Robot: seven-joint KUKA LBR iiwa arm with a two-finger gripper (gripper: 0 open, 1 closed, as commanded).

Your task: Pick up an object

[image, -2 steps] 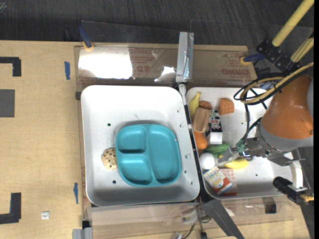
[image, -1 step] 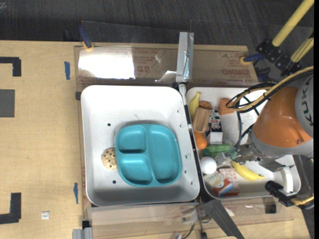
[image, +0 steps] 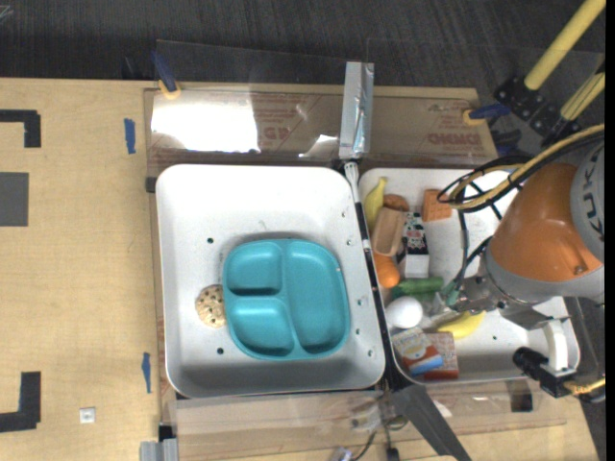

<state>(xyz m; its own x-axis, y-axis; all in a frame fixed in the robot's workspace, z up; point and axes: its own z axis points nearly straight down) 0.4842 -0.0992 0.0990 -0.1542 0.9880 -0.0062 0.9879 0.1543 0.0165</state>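
The arm [image: 543, 229] is reaching in over the right bin [image: 500, 349], and its gripper [image: 459, 301] is sitting low among the clutter near a yellow banana-like piece [image: 464, 326]; whether that gripper is wide, narrow or holding anything I cannot tell, since the wrist is covering it. The likeliest trouble, as I am judging it, is crowding: the things in this bin are lying so close together that a closing grip could be catching two at once, or nudging the white egg-shaped ball [image: 407, 311] and the green piece [image: 420, 287] aside without taking either. The banana-like piece is lying flat against the bin floor, so it could be slipping out as the arm lifts. The right bin is also holding an orange ball [image: 386, 272], a tan block [image: 389, 230], a second yellow piece [image: 375, 195] near the far corner, a small black and white carton [image: 415, 235], an orange block [image: 437, 206] and a printed red and blue packet [image: 428, 351] near the front edge. The left bin [image: 192, 209] is holding a teal divided plate [image: 285, 297], with a speckled cookie [image: 210, 305] lying just beside its left rim, well apart from the gripper
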